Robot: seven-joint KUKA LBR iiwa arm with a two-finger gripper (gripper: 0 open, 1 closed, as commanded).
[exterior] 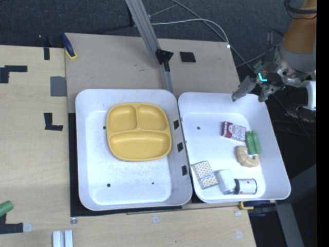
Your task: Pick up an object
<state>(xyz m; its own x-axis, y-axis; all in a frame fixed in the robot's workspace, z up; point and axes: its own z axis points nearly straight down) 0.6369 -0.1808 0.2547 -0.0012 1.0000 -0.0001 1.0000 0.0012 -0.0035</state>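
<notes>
1. Camera view, nearest edge: in the right white bin point(267, 122) lie a small white cylinder with a red band point(245, 186) and a checkered flat packet point(204, 174).
2. Farther in lie a tan croissant-shaped piece point(248, 157), a green ridged piece point(252, 142) and a red-and-white carton point(234, 131).
3. In the left white bin point(90, 138) rests a yellow divided plate point(139, 131).
4. Farthest, the gripper point(250, 92) hangs above the right bin's back rim, its fingers spread apart, holding nothing.

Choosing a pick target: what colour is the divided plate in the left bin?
Yellow. The divided plate shows plainly in the camera view, lying in the left bin.

Yellow tray point(139, 131) smooth plastic (slight sheen); bench point(31, 138) matt wood.
</notes>
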